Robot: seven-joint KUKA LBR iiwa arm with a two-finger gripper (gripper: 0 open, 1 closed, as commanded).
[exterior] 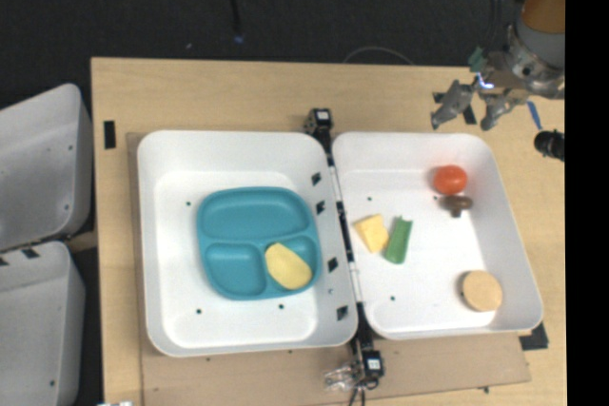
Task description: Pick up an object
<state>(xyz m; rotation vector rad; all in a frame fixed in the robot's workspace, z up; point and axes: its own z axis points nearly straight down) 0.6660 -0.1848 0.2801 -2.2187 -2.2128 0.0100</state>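
1. Camera view: the gripper (473, 106) hangs over the bench just outside the far edge of the right bin (504, 204), near its far right corner; its fingers look spread apart, with nothing between them.
2. The nearest pickable thing is the red ball (450, 178), lying inside the right bin near that far edge, toward the viewer from the fingers. A small brown piece (458, 203) touches it on the near side.
3. The right bin also holds a yellow block (371, 232) beside a green block (398, 240) at mid-left, and a tan disc (481, 290) near the near right corner.
4. The left bin (162, 204) holds a blue tray (243, 223), with a yellow lump (287, 266) in its near right compartment.
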